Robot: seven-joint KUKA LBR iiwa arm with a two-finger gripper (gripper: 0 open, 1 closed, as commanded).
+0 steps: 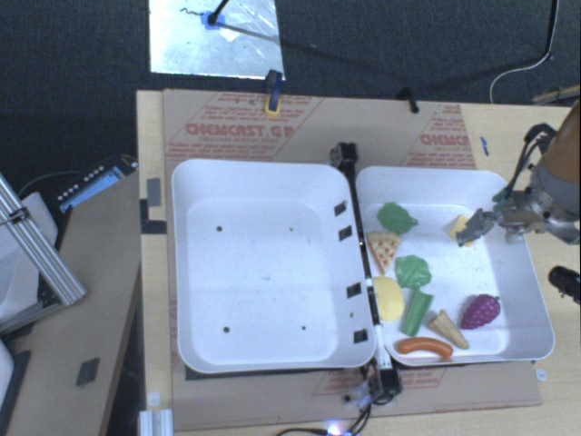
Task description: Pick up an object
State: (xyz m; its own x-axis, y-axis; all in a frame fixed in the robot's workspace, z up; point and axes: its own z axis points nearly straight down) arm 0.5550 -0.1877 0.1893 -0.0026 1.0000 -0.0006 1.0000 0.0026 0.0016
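Hovering hand [471, 232], beside yellow piece [458, 226]

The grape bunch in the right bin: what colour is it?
Purple. The grape bunch shows best in the camera view, near the right bin's front right corner.

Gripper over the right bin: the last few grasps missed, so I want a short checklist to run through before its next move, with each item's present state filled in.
1. Gripper is over the right bin: ok.
2. Yellow piece sits right beside the fingertips: ok.
3. Yellow piece is between the fingers: cannot tell.
4. Something already lifted: not ok, every item lies on the bin floor.
5. Neighbours leave room: ok, the green leaf and purple grapes lie apart from it.
6. Left bin is free for a drop: ok.
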